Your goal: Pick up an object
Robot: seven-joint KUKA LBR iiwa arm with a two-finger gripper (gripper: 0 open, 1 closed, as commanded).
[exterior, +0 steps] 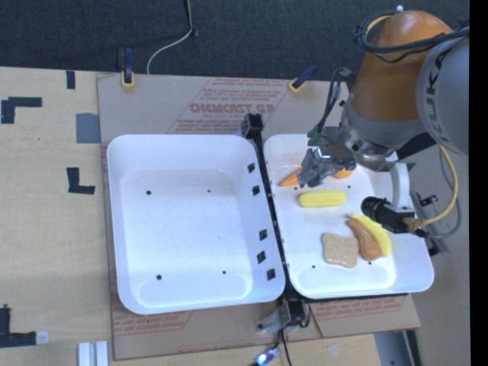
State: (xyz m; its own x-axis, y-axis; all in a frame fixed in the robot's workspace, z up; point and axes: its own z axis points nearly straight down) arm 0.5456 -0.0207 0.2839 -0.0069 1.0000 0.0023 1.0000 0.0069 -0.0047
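Two bins on bench. Gripper point(314, 170) low in right bin point(412, 277), at its far-left part, over carrot point(290, 180); orange shows either side of fingers. Jaw state: cannot tell. Near it: corn point(321, 200). Further toward the camera: bread point(339, 250), banana point(379, 237), sausage point(364, 239) touching. Left bin point(122, 227) bare.
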